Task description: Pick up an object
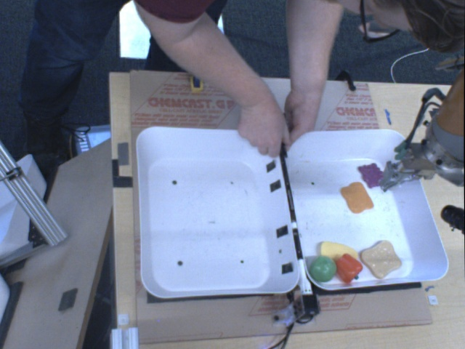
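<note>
Over the right bin's (414, 217) far side, the gripper (396, 173) hangs just beside a purple toy (371, 173), holding nothing; its spread cannot be told. A person's hands (280, 126) grip the bins' shared edge, likely steadying them.

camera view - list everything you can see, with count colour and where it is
bins: 2, white, side by side on the bench
purple piece: 1, purple, right bin, far part, just left of the gripper
orange piece: 1, orange, right bin, middle
yellow piece: 1, yellow, right bin, near edge
green ball: 1, green, right bin, near left corner
red piece: 1, red, right bin, beside the green ball
tan piece: 1, tan, right bin, near edge, right of the red piece
person's hands: 2, at the far end of the seam between the bins
gripper: 1, grey, over the right bin's far right part
</note>
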You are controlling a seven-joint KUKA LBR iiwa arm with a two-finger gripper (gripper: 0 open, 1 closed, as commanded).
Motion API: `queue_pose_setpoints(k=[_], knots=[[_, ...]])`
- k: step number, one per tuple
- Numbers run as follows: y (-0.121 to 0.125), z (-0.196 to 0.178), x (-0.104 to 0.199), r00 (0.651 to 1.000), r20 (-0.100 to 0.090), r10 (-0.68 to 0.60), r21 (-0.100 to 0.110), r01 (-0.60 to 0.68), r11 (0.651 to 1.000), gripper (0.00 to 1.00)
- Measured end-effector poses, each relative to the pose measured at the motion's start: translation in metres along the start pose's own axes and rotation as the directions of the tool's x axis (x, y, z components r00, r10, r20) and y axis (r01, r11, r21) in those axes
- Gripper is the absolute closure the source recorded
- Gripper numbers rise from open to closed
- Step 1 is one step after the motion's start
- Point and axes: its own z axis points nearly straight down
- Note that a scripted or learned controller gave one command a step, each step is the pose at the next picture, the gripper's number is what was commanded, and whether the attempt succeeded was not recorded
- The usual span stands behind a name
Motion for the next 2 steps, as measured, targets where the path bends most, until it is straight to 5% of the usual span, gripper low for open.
queue_pose_setpoints(k=[1,2], knots=[[-0.007,-0.258,0.046,1.000,0.010,-0.006,-0.035,0.007,0.999,1.00],[0.025,-0.166,0.018,1.000,0.006,0.000,-0.009,0.000,1.000,1.00]])
